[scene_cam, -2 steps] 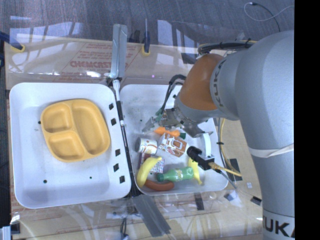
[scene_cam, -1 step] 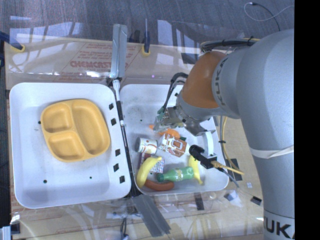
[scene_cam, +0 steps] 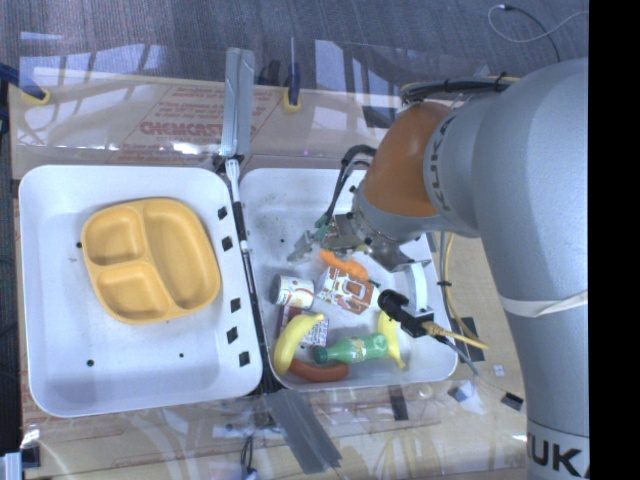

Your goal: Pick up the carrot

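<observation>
From my end, the claw sits low in the right bin, in its upper middle part, under the arm's orange band. I cannot tell how far open the claw is, and I see nothing held in it. The carrot lies on the bin floor just beside the claw, on the side nearer the bin's front edge and slightly to the right. It is tilted across the bin, and I cannot tell whether the two touch. The carrot's lower end rests against a small carton with a brown and white printed label whose wording is too small for me to read. A little white can with red marking stands just left of the carton, its print also illegible. Nearer the front lie a banana, a green bottle, a reddish sausage and a second banana. The left bin holds a yellow divided plate. Red lettering shows on the surface beyond the bins, too blurred to read surely. The arm's base shows part of the KUKA name.
</observation>
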Tool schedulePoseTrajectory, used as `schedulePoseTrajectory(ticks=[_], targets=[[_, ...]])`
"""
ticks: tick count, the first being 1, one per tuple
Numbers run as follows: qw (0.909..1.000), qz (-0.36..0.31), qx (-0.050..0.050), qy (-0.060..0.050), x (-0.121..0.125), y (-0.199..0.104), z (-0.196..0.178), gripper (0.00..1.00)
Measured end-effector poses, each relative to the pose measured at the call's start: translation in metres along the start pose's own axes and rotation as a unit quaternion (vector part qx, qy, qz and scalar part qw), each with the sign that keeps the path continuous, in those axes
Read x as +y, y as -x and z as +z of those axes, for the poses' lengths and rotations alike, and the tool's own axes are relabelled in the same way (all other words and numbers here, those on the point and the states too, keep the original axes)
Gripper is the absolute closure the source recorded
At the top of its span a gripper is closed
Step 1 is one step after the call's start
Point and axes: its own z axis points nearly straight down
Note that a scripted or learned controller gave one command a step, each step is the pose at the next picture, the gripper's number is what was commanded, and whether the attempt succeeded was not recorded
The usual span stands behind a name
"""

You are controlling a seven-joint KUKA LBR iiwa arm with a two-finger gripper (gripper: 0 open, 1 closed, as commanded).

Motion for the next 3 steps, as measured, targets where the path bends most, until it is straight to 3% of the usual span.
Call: schedulePoseTrajectory(ticks=[1, 2, 3], targets=[[0.9981, -0.06, 0.003, -0.01, 0.001, 0.052, 0.02, 0.0], [0.9884, -0.151, 0.004, -0.01, -0.006, 0.097, -0.057, 0.0], [0.992, -0.126, 0.005, -0.01, -0.018, 0.056, 0.011, 0.0]])
